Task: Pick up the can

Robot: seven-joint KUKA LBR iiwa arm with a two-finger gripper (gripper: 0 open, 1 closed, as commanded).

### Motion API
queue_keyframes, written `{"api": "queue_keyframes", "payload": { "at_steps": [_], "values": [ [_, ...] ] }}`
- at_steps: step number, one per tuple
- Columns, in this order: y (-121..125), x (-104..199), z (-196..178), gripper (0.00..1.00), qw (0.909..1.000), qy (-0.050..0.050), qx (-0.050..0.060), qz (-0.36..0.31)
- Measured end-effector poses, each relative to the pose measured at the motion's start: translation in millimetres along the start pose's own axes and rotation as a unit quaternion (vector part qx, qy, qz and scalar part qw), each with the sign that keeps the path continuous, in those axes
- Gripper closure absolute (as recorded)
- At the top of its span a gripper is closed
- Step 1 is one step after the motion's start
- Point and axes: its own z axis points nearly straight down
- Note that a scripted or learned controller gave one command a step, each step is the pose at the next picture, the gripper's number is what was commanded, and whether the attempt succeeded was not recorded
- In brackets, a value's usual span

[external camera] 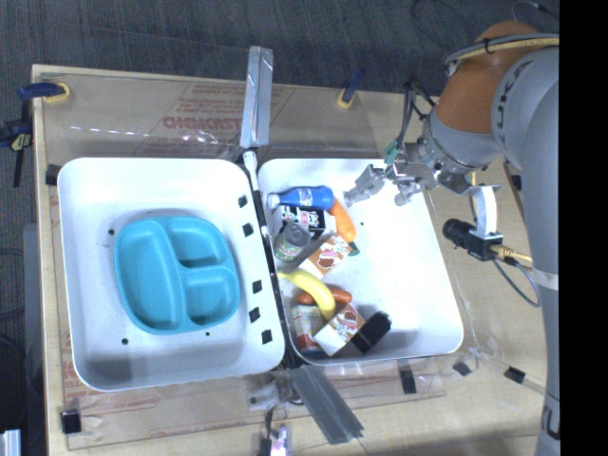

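At the near edge of the counter a grey metal bar lies slantwise just below the seam between the two bins. In the right bin, the clutter is heaped against its left wall. Nearest the front rim lies a black oblong object, touching a small printed carton; just left of the carton is a red-and-white packet. Behind these a banana lies slantwise, and past it a patterned snack packet. The can stands against the left wall of the right bin, about midway along it, its round metal top facing up; a dark printed pack touches it on the far side. An orange carrot-like piece lies beside that pack, and a blue bottle lies on its side at the far end of the heap.

The left bin holds a turquoise divided tray lying flat near its middle.

The tool hangs over the far right part of the right bin, well apart from the can, its two grey fingers spread and grasping nothing. The grey arm with its orange band comes in over the counter's far right corner.
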Motion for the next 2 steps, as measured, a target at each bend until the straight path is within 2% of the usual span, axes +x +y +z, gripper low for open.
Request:
{"api": "queue_keyframes", "payload": {
  "at_steps": [1,2],
  "values": [
    [-11,70,75,0.00,0.9992,0.000,0.000,-0.040],
    [-29,94,99,0.00,0.9983,-0.006,-0.022,0.054]
  ]
}}
